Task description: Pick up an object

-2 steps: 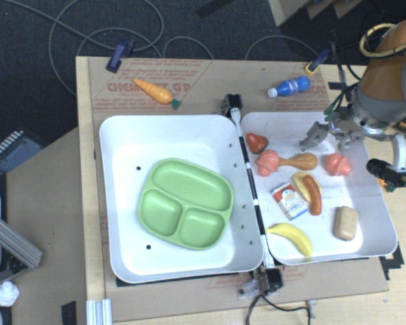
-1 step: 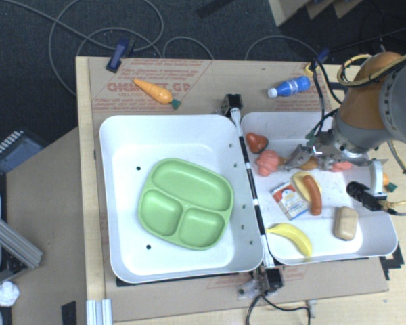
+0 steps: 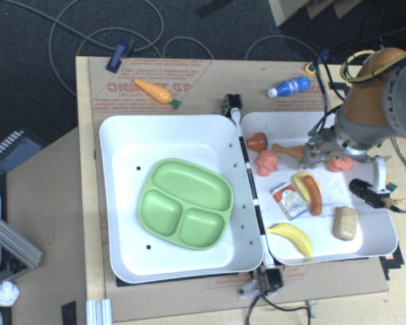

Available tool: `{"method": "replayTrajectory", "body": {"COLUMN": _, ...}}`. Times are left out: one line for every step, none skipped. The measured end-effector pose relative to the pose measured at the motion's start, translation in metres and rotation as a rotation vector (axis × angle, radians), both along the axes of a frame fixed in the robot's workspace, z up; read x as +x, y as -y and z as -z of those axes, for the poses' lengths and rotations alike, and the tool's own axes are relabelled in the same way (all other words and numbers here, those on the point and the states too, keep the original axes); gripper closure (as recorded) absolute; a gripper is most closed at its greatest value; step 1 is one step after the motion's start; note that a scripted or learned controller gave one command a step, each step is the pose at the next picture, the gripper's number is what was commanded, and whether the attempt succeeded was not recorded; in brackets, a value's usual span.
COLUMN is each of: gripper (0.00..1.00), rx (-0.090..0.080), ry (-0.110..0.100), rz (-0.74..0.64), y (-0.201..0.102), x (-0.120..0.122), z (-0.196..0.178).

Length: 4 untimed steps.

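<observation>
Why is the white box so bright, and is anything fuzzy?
In the camera view, light from above washes out the left bin, so its walls look nearly flat white; the green plate shows soft shine; the arm near the right edge looks slightly blurred, while the banana stays sharp.

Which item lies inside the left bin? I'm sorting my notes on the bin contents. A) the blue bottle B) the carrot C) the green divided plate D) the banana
C: the green divided plate sits in the left bin, while the banana is in the right bin, and the carrot and blue bottle lie on the bench outside both bins.
</observation>
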<state>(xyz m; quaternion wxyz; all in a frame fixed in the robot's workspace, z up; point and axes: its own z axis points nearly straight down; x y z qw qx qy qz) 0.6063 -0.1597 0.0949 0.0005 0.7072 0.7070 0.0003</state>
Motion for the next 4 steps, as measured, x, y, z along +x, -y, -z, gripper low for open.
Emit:
{"method": "replayTrajectory", "body": {"gripper": 0.00, "rx": 0.000, "ry": 0.000, "rz": 0.000, "y": 0.000, "x": 0.000, "z": 0.000}}
{"method": "replayTrajectory", "body": {"gripper": 0.00, "rx": 0.001, "ry": -0.003, "rz": -0.001, "y": -0.050, "x": -0.040, "z": 0.011}}
{"method": "replayTrajectory", "body": {"gripper": 0.00, "rx": 0.001, "ry": -0.003, "rz": 0.001, "y": -0.056, "x": -0.066, "z": 0.011}}
{"method": "replayTrajectory", "body": {"gripper": 0.00, "rx": 0.001, "ry": -0.003, "rz": 0.000, "y": -0.063, "x": -0.092, "z": 0.011}}
